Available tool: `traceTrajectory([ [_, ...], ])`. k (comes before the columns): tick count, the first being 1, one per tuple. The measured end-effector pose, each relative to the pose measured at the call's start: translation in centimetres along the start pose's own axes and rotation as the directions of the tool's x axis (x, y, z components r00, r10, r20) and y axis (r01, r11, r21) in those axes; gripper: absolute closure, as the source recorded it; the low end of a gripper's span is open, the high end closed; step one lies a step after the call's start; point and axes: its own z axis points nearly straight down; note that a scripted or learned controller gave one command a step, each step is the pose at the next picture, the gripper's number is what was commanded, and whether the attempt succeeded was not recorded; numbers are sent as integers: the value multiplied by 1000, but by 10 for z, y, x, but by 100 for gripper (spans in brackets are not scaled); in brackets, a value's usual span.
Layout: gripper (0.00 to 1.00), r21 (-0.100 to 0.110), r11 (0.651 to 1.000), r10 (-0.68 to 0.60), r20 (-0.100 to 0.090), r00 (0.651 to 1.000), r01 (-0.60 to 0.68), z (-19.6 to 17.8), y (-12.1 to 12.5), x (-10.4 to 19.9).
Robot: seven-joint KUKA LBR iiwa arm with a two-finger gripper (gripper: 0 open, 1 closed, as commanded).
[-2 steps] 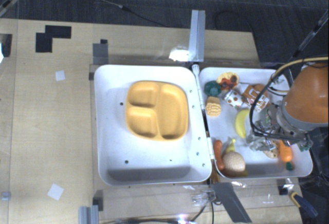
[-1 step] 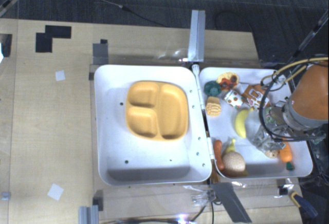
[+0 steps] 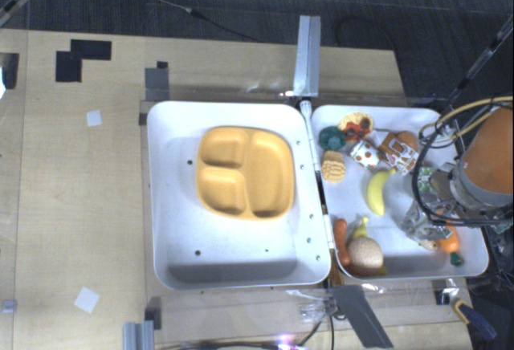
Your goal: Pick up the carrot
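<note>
The worktop (image 3: pixel 72 204) is pale wood, and the two white bins sit side by side at its right end, their inner walls touching. The left bin (image 3: pixel 173 204) is smooth plastic with rounded corners. It holds a glossy yellow plate (image 3: pixel 245 172) with three hollows, set toward its back, so bare floor runs along its front and left walls. The right bin (image 3: pixel 401 256) is crowded along its back and left walls, with some bare floor in the middle. At the back lie a teal lump (image 3: pixel 330 136), a small round dish (image 3: pixel 356 124), a spotted white block (image 3: pixel 363 153) and a brown patterned block (image 3: pixel 399 149). A ribbed corn cob (image 3: pixel 334 167) is against the left wall, and a curved yellow banana (image 3: pixel 377 192) lies near the centre. At the front left corner are a red-orange stick (image 3: pixel 341 236) and a tan, egg-shaped thing (image 3: pixel 365 254). The carrot (image 3: pixel 450 243), orange with a green end, lies near the front right corner of the right bin, close to its right wall. The grey arm (image 3: pixel 482 180) comes in over that wall. Its pincer (image 3: pixel 426 226) is low over the floor just left of the carrot, touching or nearly so. Whether it is apart or together I cannot tell, as metal parts and cables blur it.
</note>
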Motion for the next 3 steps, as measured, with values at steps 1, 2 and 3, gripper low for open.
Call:
traceTrajectory([
  [1,100,0,962,-274,0,962,274,0,-1,-4],
  [2,100,2,951,-310,1,951,310,0,3,4],
  [3,100,2,916,-401,-6,916,401,-1,21,-9],
])
